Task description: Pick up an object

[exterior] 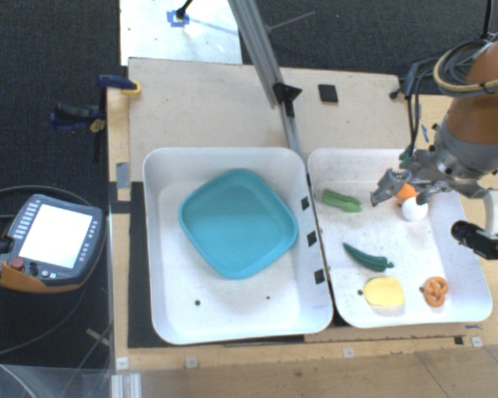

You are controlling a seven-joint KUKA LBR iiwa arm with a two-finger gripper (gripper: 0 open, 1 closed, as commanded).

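The gripper (408, 191) hangs low over the upper part of the right bin (461, 309), its fingers spread and unclenched, grasping nothing. The grey arm (480, 106) with its orange band reaches in from the right, wrist bent downward. An orange piece (407, 193) and a white ball (414, 210) lie just beneath the fingertips. Also in this bin: 1 light green vegetable (341, 199), 1 dark green one (368, 258), a yellow item (384, 292), an orange pretzel shape (435, 290). The left bin (174, 317) holds 1 teal plate (238, 222) on the table (207, 102).
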